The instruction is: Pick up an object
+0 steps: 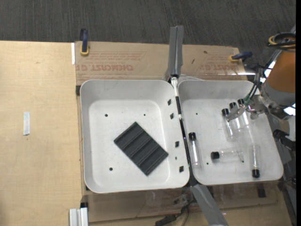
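Note:
In the left bin a dark grey ribbed block lies flat at a diagonal. The right bin holds several clear tubes with black caps. One tube runs along its left wall, one tube lies crosswise near the front, and a thin tube lies at the front right. A pair of tubes sits near the bin's upper right. My gripper hangs low over that bin's right side, just right of this pair. The arm's orange band is above it.
A grey divider post rises between the bins at the back. Brown cardboard with clamps lies behind them. A tan wooden surface spreads to the left. Cables and fittings crowd the right edge by the arm.

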`<state>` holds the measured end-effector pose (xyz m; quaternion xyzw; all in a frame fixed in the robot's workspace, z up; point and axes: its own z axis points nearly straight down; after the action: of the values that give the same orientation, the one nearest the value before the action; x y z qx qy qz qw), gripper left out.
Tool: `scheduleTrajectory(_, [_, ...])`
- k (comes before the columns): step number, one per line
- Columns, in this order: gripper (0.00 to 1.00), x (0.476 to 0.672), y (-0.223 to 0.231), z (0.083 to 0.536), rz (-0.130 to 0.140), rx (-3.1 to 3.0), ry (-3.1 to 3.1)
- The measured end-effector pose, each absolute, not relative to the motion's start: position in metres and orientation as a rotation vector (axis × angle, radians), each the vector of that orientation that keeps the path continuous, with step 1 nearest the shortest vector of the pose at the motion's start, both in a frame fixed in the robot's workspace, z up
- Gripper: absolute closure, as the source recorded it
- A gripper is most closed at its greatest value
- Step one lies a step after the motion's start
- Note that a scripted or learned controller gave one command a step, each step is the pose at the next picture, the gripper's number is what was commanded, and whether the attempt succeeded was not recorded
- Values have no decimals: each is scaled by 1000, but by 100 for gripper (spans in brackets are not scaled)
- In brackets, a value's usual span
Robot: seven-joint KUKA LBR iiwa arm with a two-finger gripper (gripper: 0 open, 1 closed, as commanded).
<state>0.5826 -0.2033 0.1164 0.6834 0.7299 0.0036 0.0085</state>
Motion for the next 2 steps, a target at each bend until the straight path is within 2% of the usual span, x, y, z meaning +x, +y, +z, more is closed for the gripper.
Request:
scheduleTrajectory(1, [0, 608, -196, 93, 0, 2056, 2372])
scheduleTrajectory(2, [100, 612, -199, 112, 9, 2046, 2359])
